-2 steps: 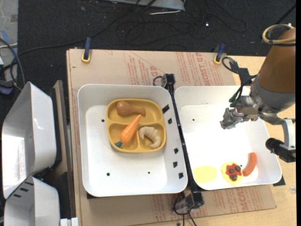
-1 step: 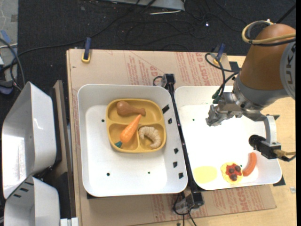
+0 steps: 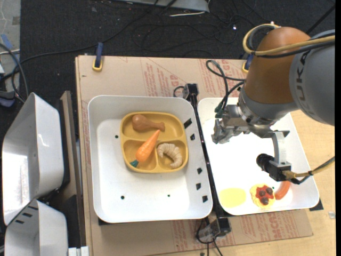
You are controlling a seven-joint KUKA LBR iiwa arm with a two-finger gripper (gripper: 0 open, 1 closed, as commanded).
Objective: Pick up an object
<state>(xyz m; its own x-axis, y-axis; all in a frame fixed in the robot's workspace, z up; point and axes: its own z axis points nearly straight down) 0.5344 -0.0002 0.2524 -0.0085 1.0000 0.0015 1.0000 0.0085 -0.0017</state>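
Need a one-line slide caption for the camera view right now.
KUKA arm hangs over the right bin; yellow divided plate with toy food sits in the left bin.

left bin (image 3: 106, 196): yellow tray (image 3: 128, 153), carrot (image 3: 147, 146) | right bin (image 3: 234, 164): tool (image 3: 224, 132) above floor

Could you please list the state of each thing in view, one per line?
Yellow divided plate: flat in left bin, holding food.
Drumstick: lying in top compartment.
Carrot: lying across the divider.
Shrimp: curled in lower right compartment.
Yellow disc: flat in right bin.
Gripper: over right bin, fingers unclear.
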